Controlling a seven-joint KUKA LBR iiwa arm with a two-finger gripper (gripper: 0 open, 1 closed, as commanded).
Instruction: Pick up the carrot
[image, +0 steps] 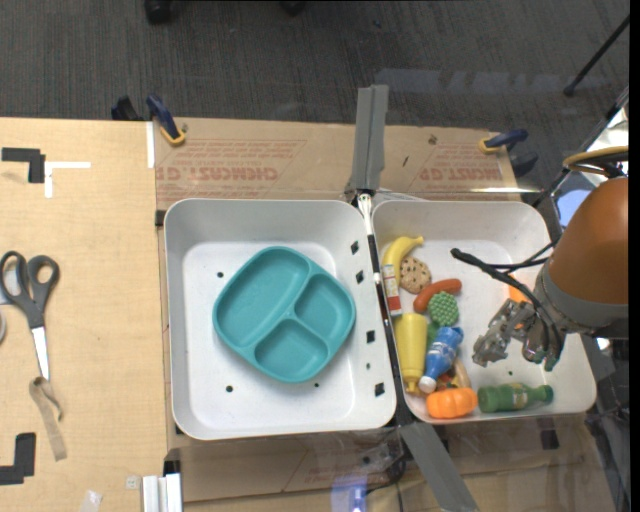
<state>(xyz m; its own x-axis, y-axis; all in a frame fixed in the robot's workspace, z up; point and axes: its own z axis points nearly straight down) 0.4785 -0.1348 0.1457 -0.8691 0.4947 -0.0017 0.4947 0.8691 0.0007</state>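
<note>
The grey arm (590, 270) with its glossy orange band rises closest to the lens at the right. Under it hangs the claw (515, 338), a tangle of dull metal and black cable, low over the right bin (500, 225). Whether the claw is apart or together I cannot tell.

The counter (80, 300) is flat tan board, with printed cardboard under the bins. The left bin (190, 330) and its neighbour are shallow, smooth white plastic trays with rounded corners. A matte teal plate (285, 312) lies tilted in the left bin, rounded-square and split into three compartments.

The right bin's toys crowd its left side: a yellow bottle (411, 345), a curved banana (400, 250), a green bottle (515, 397) lying on its side, a squat ribbed orange pumpkin shape (450, 402), a blue and white bottle (443, 352) and a speckled round cookie (414, 272).

The carrot (438, 292), a smooth orange-red stick with rounded ends, lies just right of the cookie, touching a knobbly green piece (446, 311). It sits to the left of the claw, apart from it and slightly farther from the camera.
</note>
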